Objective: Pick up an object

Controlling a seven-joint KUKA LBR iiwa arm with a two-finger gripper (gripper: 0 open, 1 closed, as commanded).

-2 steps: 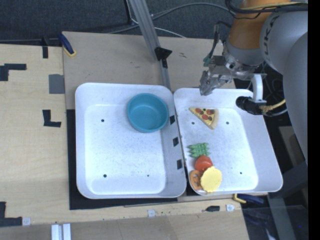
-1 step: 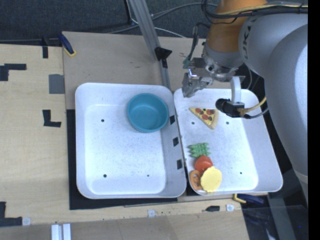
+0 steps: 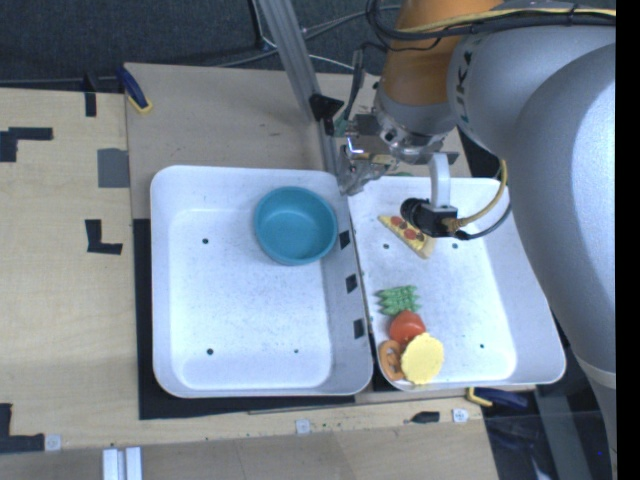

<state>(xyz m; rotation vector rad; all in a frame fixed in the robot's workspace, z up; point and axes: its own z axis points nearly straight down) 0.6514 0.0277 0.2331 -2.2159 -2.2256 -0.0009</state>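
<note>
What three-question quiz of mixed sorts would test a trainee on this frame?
1. True or false: the blue bowl sits in the left bin.
2. Which item lies nearest the tool? A) pizza slice B) yellow piece C) tomato
3. Fill in: the green leafy piece lies in the ____ bin.

Key: 1 true; 2 A; 3 right.
</note>
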